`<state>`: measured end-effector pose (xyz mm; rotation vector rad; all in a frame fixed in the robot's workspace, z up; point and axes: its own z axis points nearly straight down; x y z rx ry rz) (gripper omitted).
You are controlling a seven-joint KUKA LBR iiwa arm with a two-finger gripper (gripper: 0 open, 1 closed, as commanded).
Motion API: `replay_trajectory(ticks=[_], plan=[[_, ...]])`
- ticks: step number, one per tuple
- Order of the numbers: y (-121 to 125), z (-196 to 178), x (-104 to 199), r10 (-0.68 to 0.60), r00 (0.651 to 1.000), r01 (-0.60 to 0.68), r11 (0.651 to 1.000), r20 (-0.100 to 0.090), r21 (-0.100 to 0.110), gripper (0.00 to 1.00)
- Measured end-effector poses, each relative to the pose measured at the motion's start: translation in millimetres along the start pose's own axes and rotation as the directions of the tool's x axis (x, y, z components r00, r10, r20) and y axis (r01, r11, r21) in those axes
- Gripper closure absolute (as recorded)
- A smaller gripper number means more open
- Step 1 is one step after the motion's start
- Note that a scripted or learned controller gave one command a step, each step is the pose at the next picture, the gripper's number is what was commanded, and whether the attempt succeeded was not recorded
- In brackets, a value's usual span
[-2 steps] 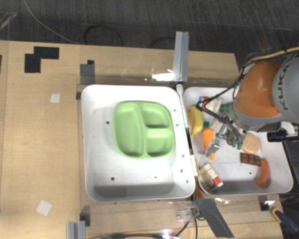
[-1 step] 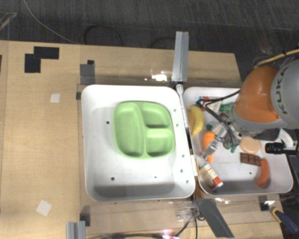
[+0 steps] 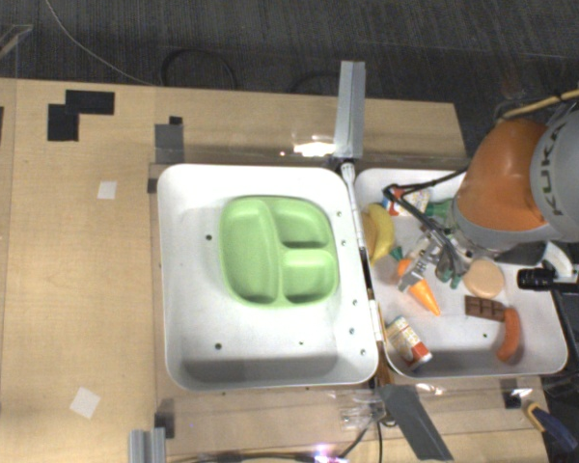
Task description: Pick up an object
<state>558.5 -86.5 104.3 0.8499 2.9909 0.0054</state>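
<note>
Carrot [image 3: 426, 297]: orange toy, right bin [image 3: 550, 355], centre-left, tip toward 5 o'clock. Banana [image 3: 379, 231] at its 11 o'clock, bread round [image 3: 484, 280] at 2. Gripper [image 3: 427, 261] touching its top end; finger spread cannot be told. Advice: straddle the thick end, close squarely, lift straight.

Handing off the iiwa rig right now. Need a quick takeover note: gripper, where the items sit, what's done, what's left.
Gripper: low in the right bin, over the toy carrot. Nothing is visibly held between its parts; the finger state cannot be read from this angle.
Right bin items: banana along the left wall, carrot just below the gripper, small can at the front left, round tan piece, brown chocolate bar, sausage at the front right.
Left bin: green divided tray.
Done: arm positioned in the right bin.
Left: grasp and lift one object; no pick confirmed.
</note>
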Motion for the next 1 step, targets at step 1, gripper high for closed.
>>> replay_trajectory(ticks=[1], plan=[[71.1, -85.5, 41.7, 0.012, 1.000, -0.012, 1.000, -0.019, 0.001, 1.00]])
